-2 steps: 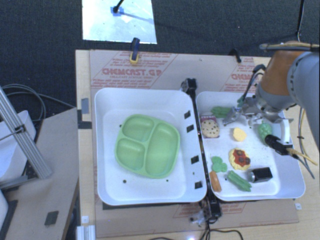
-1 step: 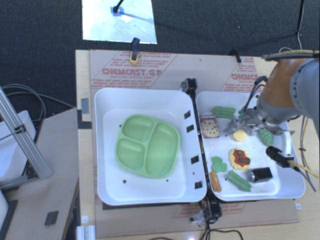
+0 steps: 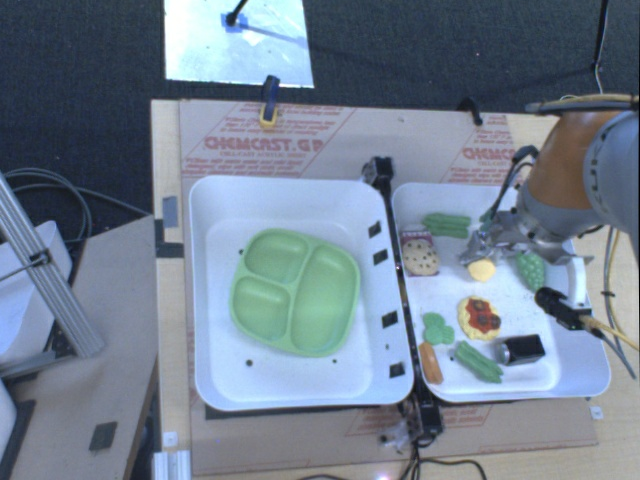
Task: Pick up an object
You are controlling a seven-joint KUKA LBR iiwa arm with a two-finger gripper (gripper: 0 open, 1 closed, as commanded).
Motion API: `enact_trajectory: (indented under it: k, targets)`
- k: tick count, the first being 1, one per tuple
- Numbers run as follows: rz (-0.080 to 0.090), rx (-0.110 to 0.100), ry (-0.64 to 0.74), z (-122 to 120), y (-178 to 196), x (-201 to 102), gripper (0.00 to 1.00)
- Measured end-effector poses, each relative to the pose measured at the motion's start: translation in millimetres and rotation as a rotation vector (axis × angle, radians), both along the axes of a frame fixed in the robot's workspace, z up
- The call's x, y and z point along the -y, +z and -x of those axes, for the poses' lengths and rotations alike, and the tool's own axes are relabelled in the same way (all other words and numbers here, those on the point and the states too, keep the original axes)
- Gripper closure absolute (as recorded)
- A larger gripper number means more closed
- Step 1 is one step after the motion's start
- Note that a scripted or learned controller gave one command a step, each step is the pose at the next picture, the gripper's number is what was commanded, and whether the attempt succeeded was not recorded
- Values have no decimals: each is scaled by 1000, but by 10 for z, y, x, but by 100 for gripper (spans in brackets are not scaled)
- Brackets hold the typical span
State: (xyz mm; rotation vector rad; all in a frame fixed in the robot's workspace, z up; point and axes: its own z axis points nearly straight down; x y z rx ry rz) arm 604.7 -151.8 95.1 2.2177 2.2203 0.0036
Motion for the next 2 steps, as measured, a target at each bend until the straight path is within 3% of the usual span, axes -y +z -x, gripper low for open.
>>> enact_trajectory:
  k: [1,2]
  targets:
    - [-3,1,7,533,852,-565,100]
    - [-3,2,10,630,1280,-1163,100]
